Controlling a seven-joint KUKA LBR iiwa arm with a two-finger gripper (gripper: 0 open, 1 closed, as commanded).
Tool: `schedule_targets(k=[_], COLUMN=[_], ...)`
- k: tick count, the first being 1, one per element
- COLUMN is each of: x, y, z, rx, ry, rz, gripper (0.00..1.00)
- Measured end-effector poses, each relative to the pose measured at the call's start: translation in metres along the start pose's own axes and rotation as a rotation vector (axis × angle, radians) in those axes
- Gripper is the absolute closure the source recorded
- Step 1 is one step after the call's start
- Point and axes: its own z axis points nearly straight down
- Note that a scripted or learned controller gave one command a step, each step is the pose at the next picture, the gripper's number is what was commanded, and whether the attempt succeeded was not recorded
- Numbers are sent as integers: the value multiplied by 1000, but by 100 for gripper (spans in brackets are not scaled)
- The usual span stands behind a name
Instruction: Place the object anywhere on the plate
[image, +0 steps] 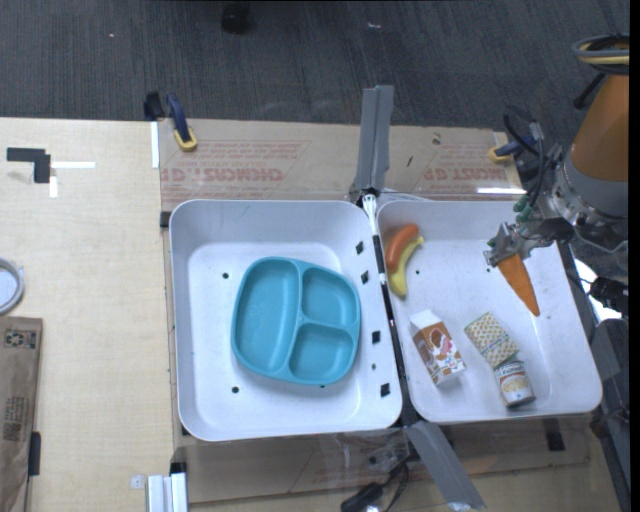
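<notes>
- The arm (600, 140) reaches in from the right, its orange band above the grey wrist, bent down over the right bin's (570, 400) far right part.
- The tool (508, 250) sits at the wide upper end of the carrot (520, 282); it seems closed on that end, though the fingers are small and partly hidden there.
- The carrot points down and to the right; whether its tip rests on the bin floor I cannot tell.
- Two white bins stand side by side on the tabletop (80, 300).
- The left bin (190, 300) holds one blue plate (296, 320) with three compartments.
- The right bin also holds one banana-like fruit (400, 258) near the far left corner, one small carton (438, 348), one patterned packet (491, 337) and one can (515, 382).
</notes>
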Motion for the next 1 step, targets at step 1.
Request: schedule_targets(k=[1], x=[-43], y=[-25], z=[-16], rx=[0], ry=[-1], rz=[46], gripper=[100])
